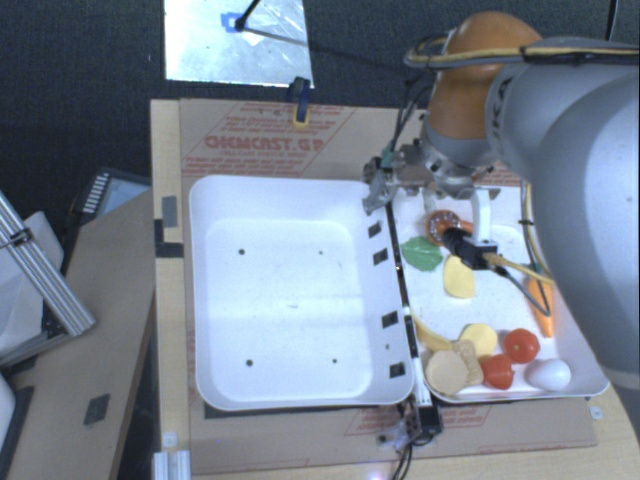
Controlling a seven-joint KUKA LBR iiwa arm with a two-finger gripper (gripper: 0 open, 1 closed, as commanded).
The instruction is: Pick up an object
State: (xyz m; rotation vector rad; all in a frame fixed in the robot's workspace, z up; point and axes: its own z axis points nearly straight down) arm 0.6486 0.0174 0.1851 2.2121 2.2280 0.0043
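Egg [548, 374], tomato [520, 345], biscuit [447, 371] at right bin [575, 386] near rim, green piece [421, 255] below gripper [386, 186], grip cannot be told

arm [570, 138] above right bin [520, 393] | green piece [421, 255] beside yellow piece [459, 278]

Single fixed camera above the desk [168, 318], looking down aslant, fairly near, left bin [290, 268] toward 9 o'clock, right bin [500, 223] and arm [580, 168] toward 3 o'clock
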